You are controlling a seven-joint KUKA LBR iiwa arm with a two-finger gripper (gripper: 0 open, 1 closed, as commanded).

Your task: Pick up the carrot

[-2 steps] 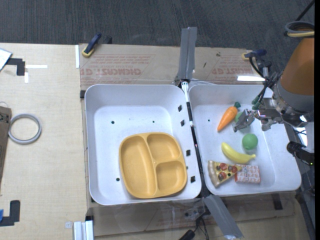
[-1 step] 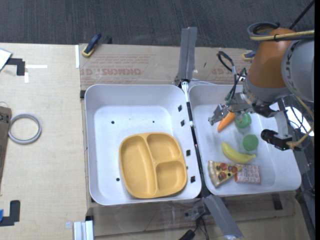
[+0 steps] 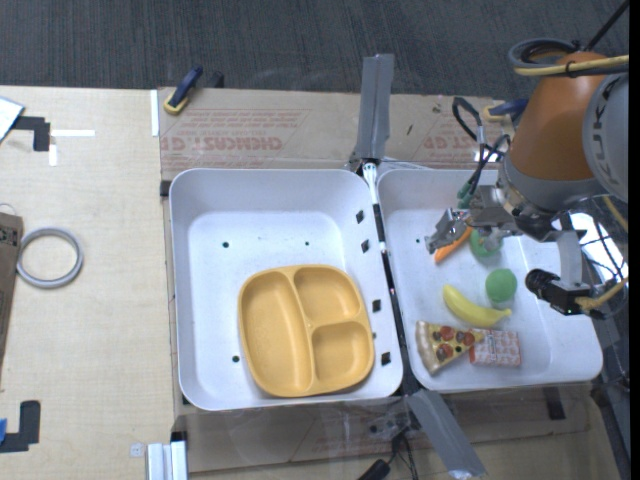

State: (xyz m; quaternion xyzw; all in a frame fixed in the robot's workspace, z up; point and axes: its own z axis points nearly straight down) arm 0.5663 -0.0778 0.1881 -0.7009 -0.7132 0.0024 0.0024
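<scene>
The carrot (image 3: 451, 247) is a small orange stick lying at a slant in the upper left part of the right bin (image 3: 405, 213). My gripper (image 3: 447, 235) reaches in from the right and its tip sits right over the carrot's upper end, touching or nearly touching it. The gripper body hides part of the carrot. The orange-banded wrist stands above the bin's far right corner.
A green toy (image 3: 486, 247) sits just right of the carrot, and a green ball (image 3: 501, 285), banana (image 3: 475, 308), pizza slice (image 3: 446, 345) and pink packet (image 3: 498, 349) lie nearer the front. The left bin (image 3: 200, 268) holds a yellow divided plate (image 3: 305, 328). A tape roll (image 3: 45, 258) lies on the bench.
</scene>
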